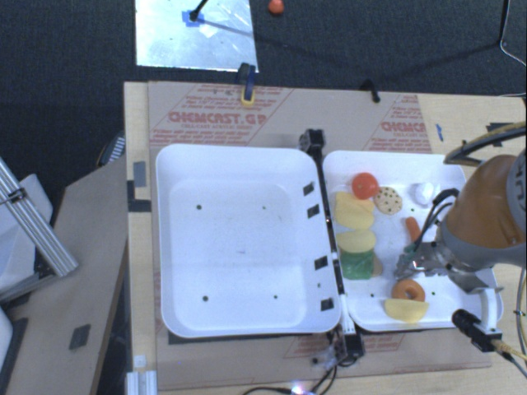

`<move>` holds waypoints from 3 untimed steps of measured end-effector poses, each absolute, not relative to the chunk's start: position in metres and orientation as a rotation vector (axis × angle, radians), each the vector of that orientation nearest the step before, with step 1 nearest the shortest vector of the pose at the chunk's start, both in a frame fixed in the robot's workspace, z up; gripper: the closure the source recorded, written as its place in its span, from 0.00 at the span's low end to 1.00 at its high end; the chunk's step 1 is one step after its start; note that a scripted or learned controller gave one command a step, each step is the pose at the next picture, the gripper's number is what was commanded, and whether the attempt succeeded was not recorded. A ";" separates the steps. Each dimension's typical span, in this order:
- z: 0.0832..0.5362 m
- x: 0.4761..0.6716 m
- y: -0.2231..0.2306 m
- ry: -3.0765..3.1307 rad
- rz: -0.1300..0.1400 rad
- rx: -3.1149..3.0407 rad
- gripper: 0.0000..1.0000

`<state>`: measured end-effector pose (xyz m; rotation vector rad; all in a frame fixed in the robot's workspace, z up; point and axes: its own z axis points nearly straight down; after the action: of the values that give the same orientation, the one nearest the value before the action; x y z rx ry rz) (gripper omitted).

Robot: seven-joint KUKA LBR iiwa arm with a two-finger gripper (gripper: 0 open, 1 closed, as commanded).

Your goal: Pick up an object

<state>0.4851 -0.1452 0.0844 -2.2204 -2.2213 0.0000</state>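
In the camera view, two white bins are seen side by side on the bench: the left bin and the right bin, their inner walls meeting along a dark divider with clips. The arm is reached in from the right, over the right bin's far side, and its gripper is lowered just above a brown ring-shaped object. Whether the jaws are wide or narrow cannot be told. The objects are crowded toward the right bin's left wall: a red ball, a speckled round cookie, two yellow pieces and a green block stacked in a column running up and down the picture. A small orange stick is laid with its long axis tilted slightly from that direction, beside the gripper. A yellow wedge is lying crosswise near the bin's front wall, touching the ring.
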 end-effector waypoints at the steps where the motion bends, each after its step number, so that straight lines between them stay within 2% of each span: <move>1: 0.085 0.530 -0.119 -2.232 -0.004 -2.216 1.00; 2: 0.085 0.586 -0.100 -2.233 -0.006 -2.217 1.00; 3: 0.086 0.631 -0.089 -2.230 0.000 -2.223 1.00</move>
<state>0.6313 -0.0894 0.0857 -2.2227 -2.2300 0.0004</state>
